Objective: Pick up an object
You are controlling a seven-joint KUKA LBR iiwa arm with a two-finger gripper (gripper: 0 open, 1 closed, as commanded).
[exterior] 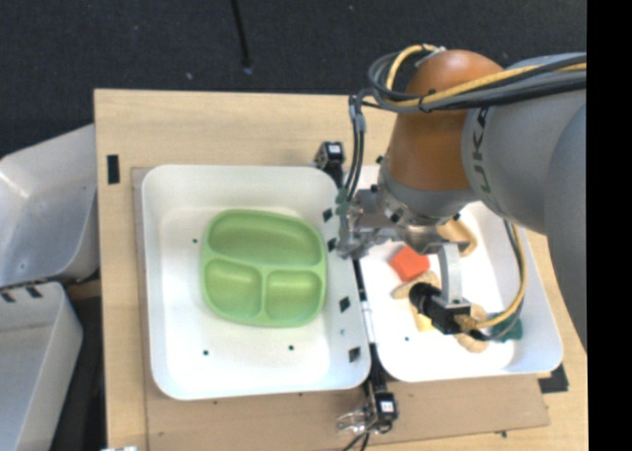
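My gripper (387, 230) hangs over the left part of the right white bin (538, 350), close to the divider between the bins, and the grey arm with its orange band covers much of that bin. Just below and to the right of the gripper lies a red-orange block (408, 263). A tan piece (458, 233) shows beside the wrist. Near the bin's front lie a small yellow piece (425, 322), another tan object (475, 341) and a green item (510, 335). Nothing is seen between the gripper's parts.
The left white bin (163, 340) holds a green divided plate (265, 266) at its middle. A wooden bench (118, 133) carries both bins. Grey-white containers (39, 212) stand off the bench to the left.
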